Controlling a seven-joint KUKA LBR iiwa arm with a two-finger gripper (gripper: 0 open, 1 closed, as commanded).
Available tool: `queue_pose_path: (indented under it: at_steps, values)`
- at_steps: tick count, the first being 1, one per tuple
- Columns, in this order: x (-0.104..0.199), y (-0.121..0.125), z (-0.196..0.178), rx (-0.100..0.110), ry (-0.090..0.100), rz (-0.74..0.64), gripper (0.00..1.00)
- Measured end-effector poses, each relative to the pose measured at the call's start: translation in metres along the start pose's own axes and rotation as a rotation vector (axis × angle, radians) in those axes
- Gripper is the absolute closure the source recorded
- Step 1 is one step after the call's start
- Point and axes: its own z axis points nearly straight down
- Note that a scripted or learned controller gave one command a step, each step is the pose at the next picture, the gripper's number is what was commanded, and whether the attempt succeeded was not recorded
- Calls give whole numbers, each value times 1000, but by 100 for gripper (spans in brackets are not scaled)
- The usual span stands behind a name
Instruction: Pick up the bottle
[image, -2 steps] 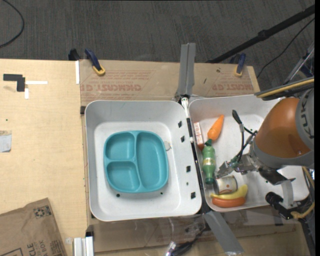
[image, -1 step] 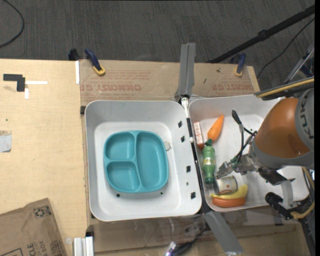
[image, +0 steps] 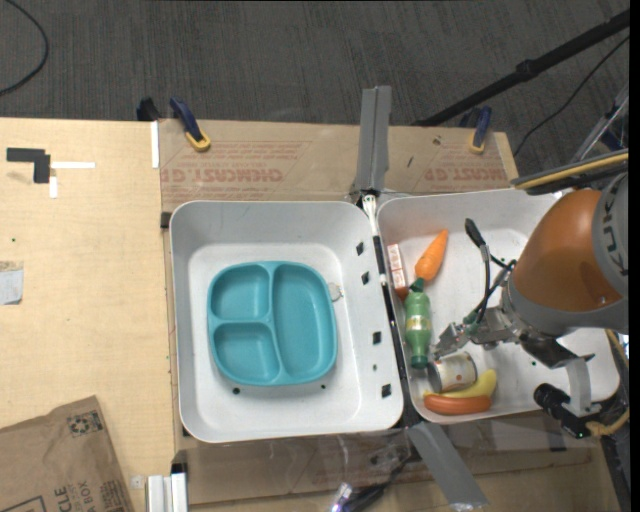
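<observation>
Gripper (image: 447, 342) sits low in the right bin (image: 520, 215); can't tell if it's open or closed, w/ the green bottle (image: 416, 325) lying just to its left, near the bin's left wall. A small can (image: 455, 372) is right below it, carrot (image: 431, 256) up above, teal tray (image: 271, 323) far left in the other bin (image: 190, 300).

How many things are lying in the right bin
5: a carrot at the top, a small box beside it, a bottle along the left wall, a can and a hot dog near the bottom. The arm may hide more.
</observation>
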Motion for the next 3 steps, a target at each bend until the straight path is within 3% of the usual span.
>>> queue_pose_path:
  at_steps: [1, 2, 3]
  values:
    - [-69, 36, -11, 2, 0, -81, 0]
    - [-18, 17, 11, -16, -8, -118, 0]
    - [38, 80, -78, 9, 5, -442, 0]
